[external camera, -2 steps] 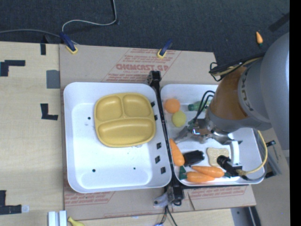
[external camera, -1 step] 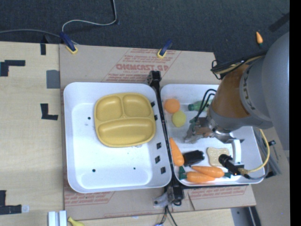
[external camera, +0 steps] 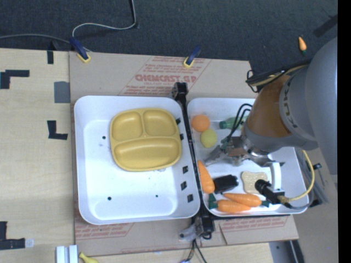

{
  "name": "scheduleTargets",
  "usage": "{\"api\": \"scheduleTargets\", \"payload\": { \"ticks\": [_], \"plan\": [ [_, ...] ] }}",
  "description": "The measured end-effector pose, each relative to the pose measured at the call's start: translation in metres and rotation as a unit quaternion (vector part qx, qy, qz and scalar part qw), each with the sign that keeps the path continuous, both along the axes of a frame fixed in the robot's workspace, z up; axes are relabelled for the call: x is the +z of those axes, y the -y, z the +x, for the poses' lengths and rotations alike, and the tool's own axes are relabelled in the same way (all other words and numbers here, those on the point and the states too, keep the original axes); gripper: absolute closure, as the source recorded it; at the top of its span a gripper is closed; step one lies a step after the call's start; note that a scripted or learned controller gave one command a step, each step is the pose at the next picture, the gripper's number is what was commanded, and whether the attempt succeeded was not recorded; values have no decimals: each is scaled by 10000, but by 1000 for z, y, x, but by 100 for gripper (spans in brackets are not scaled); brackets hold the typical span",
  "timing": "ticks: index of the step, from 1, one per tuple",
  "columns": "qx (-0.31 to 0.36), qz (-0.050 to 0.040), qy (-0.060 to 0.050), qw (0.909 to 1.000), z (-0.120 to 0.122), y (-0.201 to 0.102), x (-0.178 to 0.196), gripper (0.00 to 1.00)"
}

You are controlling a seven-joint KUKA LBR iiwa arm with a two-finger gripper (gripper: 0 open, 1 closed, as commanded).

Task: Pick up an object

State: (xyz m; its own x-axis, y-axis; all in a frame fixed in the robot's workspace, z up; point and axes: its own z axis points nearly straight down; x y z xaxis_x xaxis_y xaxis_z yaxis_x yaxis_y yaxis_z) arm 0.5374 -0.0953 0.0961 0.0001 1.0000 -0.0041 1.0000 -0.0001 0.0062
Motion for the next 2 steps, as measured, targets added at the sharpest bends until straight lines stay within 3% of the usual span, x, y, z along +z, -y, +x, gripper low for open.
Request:
{"api": "scheduleTargets", "payload": {
  "ticks": [1, 2],
  "plan": [
    [1, 3, -6, 10000, 0, 0, 9, 100],
    [2, 3, -6, 10000, 0, 0, 9, 0]
  ]
}}
